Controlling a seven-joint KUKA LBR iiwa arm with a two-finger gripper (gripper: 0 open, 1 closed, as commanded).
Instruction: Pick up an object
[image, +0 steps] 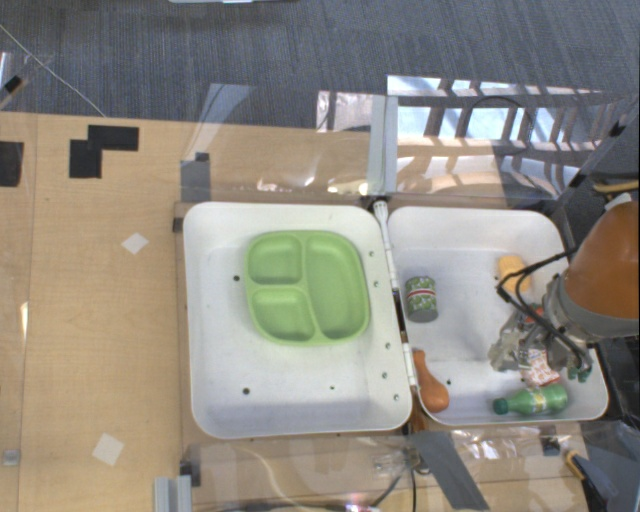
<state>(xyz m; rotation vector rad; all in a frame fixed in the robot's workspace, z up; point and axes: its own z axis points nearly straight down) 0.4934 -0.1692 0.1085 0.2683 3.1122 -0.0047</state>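
A green divided plate (305, 286) lies in the left bin (215, 330). In the right bin (470, 230) stand a small green-and-red can (421, 298), an orange-brown piece (430, 385) at the front left corner, a green bottle (531, 402) lying on its side at the front, and a yellow object (510, 268) partly hidden by cables. My gripper (527, 352) is down in the right bin's right part, just above the bottle, over a small red-and-white item (543, 373). The orange wrist band (610, 270) sits above it.
Black cables (530, 285) loop from the arm across the right bin's far right side. A metal divider (392, 300) runs between the bins. Wooden bench surface (90, 330) stretches to the left, with black markers at its far edge.
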